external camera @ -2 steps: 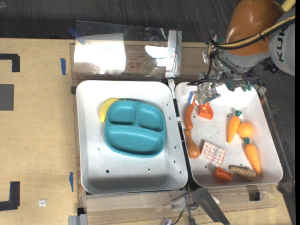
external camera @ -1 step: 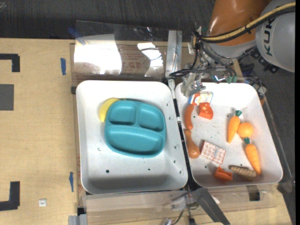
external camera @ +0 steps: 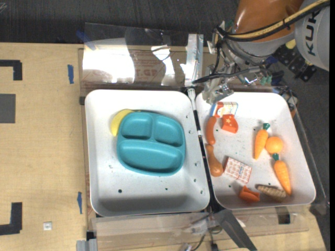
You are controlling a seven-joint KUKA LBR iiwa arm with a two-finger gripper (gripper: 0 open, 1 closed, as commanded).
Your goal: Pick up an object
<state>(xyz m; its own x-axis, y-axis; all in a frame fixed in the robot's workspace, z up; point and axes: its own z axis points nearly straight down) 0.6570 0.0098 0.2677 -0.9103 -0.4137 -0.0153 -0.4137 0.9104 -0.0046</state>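
One arm (external camera: 272, 14) hangs over the right bin's (external camera: 301, 140) far edge, its gripper (external camera: 219, 90) state unclear.

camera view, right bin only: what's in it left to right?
Hot dog → orange carton → checkered packet → carrot with green top → orange ball → lower carrot.
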